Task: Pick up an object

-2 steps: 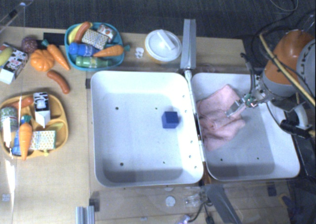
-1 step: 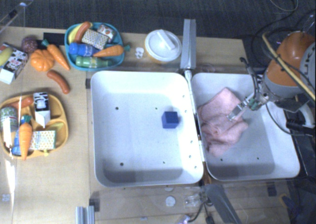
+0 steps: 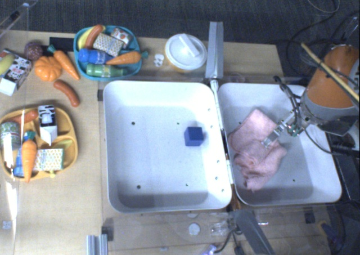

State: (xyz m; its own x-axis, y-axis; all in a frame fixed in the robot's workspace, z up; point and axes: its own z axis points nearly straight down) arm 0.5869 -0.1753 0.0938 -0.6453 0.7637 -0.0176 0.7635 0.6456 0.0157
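Observation:
A crumpled pink cloth [image 3: 254, 150] lies in the right bin [image 3: 315, 186], against its left wall. My gripper [image 3: 274, 137] reaches in from the right and sits low at the cloth's upper right edge, its tip touching or just over the fabric. From this angle I cannot make out whether any cloth is caught in it. A small blue cube [image 3: 194, 135] rests alone near the middle of the left bin [image 3: 140, 186], well away from the gripper.
The grey arm with its orange band [image 3: 332, 82] hangs over the right bin's far right corner, with cables around it. A metal divider [image 3: 214, 51] stands between the bins at the back. Toy food, a white lidded bowl [image 3: 185, 51] and two dishes sit left of and behind the bins.

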